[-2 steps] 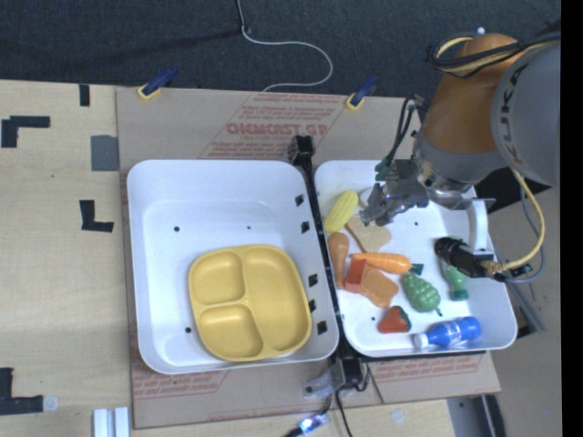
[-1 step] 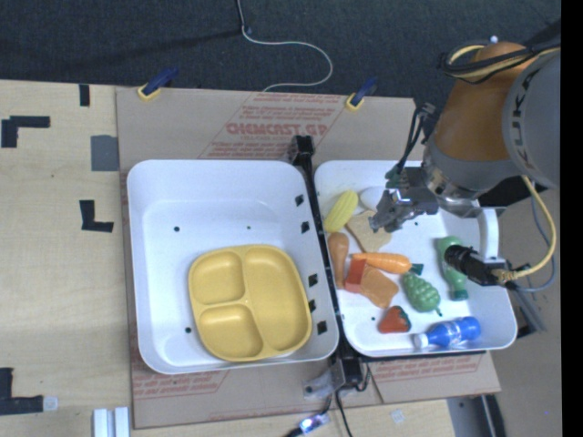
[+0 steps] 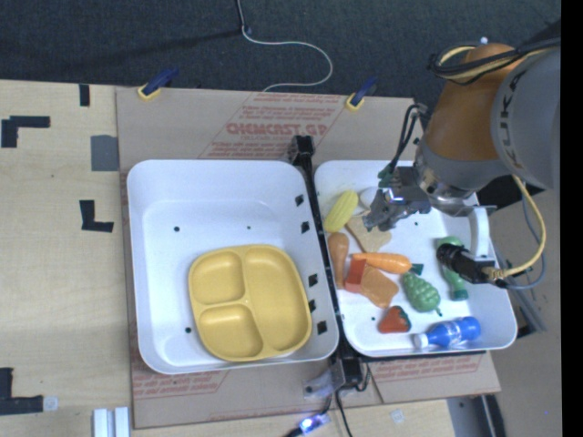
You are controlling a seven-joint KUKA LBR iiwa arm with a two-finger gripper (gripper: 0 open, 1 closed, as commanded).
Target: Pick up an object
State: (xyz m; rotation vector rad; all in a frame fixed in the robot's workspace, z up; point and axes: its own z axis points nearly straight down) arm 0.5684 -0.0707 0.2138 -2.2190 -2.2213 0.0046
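Nothing's picked yet as far as I can see: the gripper (image 3: 381, 215) hovers right over the tan piece (image 3: 373, 239), just right of the corn (image 3: 342, 210), and I honestly can't tell whether it's spread or pinching. Room's tight there, with the carrot (image 3: 387, 263) just below the corn and the right bin (image 3: 496, 308)'s divider wall close on its left.

The grey arm (image 3: 537, 107) reaches in from the right, its orange band (image 3: 469, 107) sitting above the wrist, and the gripper (image 3: 384, 212) points down and to the left, low over the bench.
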